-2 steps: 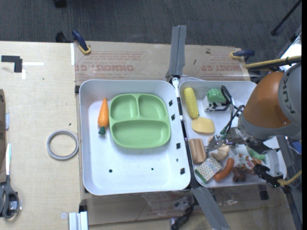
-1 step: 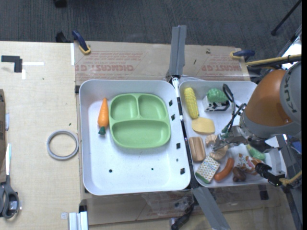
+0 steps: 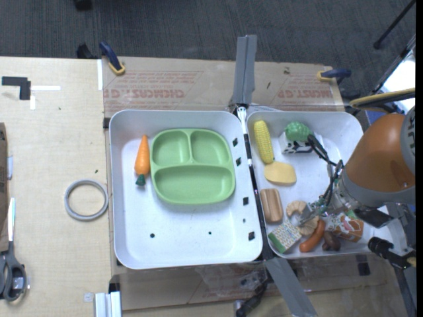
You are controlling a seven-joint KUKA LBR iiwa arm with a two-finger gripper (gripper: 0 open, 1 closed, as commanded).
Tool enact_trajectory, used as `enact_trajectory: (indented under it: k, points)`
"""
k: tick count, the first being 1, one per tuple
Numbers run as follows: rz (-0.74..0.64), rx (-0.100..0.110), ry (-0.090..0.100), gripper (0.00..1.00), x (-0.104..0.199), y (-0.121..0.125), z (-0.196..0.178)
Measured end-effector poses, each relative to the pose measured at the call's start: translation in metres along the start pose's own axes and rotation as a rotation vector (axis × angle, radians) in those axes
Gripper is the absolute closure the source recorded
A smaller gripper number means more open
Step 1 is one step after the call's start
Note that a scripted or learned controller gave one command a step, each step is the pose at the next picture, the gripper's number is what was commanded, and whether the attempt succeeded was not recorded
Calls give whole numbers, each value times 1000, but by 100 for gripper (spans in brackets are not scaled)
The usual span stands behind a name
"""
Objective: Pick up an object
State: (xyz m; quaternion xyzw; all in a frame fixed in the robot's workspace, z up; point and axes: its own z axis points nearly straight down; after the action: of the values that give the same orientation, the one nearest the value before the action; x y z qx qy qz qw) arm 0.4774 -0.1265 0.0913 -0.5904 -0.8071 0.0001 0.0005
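I reach in from the right over two shallow white bins set side by side on a bench. The left bin (image 3: 125, 197) holds a green divided plate (image 3: 193, 166) with three compartments, and a toy carrot (image 3: 141, 158) lies just beside the plate's left edge, standing roughly upright in the frame with its orange tip toward the far side and its green stub toward the near side. The right bin (image 3: 330, 117) is crowded: a yellow corn cob (image 3: 264, 141) lies along the far-to-near line by the bin's left wall, a green leafy toy (image 3: 297, 132) sits to its right above a small black-and-white piece (image 3: 299, 147), a pale yellow flat piece (image 3: 281, 173) rests nearer, and a tan bread-like block (image 3: 271, 205) lies below that. My gripper (image 3: 316, 214) is down in the near part of this bin, among the clutter. Just beneath it lies an orange-red sausage (image 3: 312, 236), long axis slanting from near-left up to far-right, its upper end close under my fingertips. A small printed packet (image 3: 285, 238) sits just left of it and a red printed packet (image 3: 348, 228) to the right. I cannot tell whether my gripper is spread or closed.
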Motion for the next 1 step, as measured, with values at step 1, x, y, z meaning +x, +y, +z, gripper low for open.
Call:
enact_trajectory:
  k: [1]
  points:
    - [178, 1, 0, 100, -18, 23, 0]
